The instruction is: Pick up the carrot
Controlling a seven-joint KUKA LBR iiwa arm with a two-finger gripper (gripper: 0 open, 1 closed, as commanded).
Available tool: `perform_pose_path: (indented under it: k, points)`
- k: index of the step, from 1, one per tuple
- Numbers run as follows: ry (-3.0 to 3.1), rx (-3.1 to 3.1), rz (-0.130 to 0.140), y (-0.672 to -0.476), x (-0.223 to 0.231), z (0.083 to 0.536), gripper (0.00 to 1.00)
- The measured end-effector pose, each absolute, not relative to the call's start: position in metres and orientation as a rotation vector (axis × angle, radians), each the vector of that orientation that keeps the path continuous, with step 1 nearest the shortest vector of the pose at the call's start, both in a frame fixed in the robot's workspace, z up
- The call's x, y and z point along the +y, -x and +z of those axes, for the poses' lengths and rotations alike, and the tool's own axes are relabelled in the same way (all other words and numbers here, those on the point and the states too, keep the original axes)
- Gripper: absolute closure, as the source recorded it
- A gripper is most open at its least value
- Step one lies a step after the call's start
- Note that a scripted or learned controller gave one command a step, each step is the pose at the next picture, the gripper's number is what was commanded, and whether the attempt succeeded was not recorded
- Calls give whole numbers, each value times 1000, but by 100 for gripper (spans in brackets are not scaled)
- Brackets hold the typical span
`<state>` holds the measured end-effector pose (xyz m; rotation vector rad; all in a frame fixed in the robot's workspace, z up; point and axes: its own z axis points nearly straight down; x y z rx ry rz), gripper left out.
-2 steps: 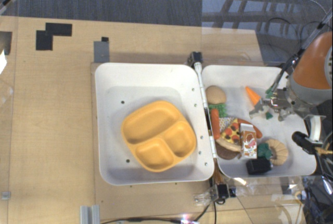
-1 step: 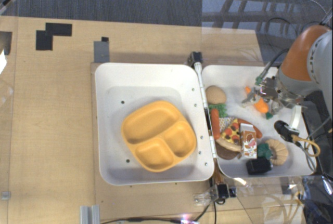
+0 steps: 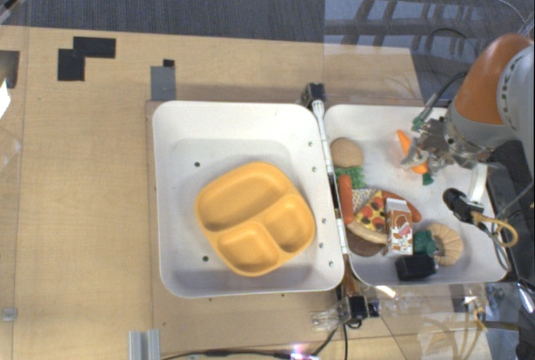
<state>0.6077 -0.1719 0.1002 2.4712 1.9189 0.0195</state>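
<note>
Claw (image 3: 425,151) sits low over the upper right part of the right bin (image 3: 376,118); an orange carrot (image 3: 407,142) with a green tip shows at the claw, its orange end jutting out toward the divider and its green end just below the metal parts; whether the fingers are spread or closed on it cannot be told — the claw body hides the contact. Grey arm with orange band (image 3: 489,91) enters from the right, above the right bin's far corner.

Taking the right bin as landmark: a tan bread roll (image 3: 346,153) lies in its upper left corner; below the roll, along the left wall, a second long orange-red piece with green leaves (image 3: 346,185) — type not certain; next to that, toward the bin's middle, a pizza slice (image 3: 374,212) resting on a dark brown round piece (image 3: 363,244); a small printed carton (image 3: 399,229) just beside the pizza; a black block (image 3: 414,267) near the bottom wall; a tan ring-shaped item with a green piece (image 3: 441,243) in the lower right area.

Left of the right bin, touching along the divider, the left bin (image 3: 175,149) holds a yellow sectioned plate (image 3: 255,218); both bins rest on the wooden counter (image 3: 75,208).
</note>
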Motion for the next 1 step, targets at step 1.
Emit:
perform_pose_path:
  k: [1]
  points:
    - [-2569, 1854, -58, -653, -130, 169, 100]
